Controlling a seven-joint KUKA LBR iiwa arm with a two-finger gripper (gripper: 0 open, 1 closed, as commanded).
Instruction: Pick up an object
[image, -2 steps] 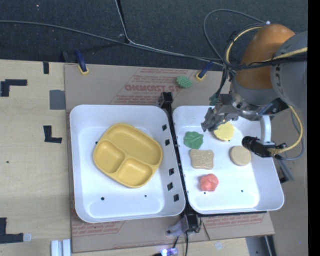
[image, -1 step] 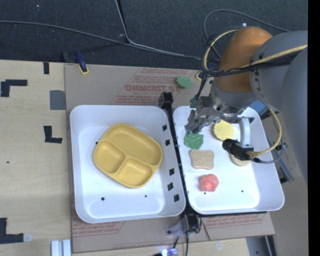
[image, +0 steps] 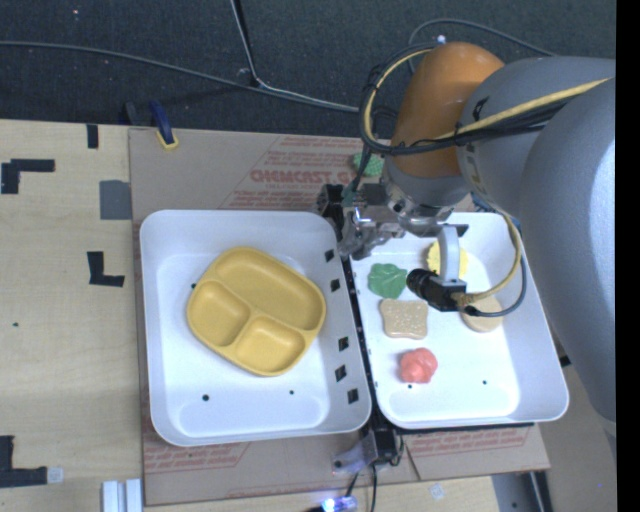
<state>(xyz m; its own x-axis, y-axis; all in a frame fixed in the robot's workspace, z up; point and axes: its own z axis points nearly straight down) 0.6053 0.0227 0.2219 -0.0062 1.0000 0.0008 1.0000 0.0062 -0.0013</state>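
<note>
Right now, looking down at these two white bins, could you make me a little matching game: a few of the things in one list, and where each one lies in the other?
Things:
1. yellow three-compartment plastic plate
2. green leafy toy piece
3. tan square toast-like piece
4. red rounded toy piece

Places:
A. right bin, nearest the front edge
B. alone in the left bin
C. right bin, between the green and red pieces
D. right bin, just below the arm's wrist

Pairs: 1-B, 2-D, 3-C, 4-A
</note>
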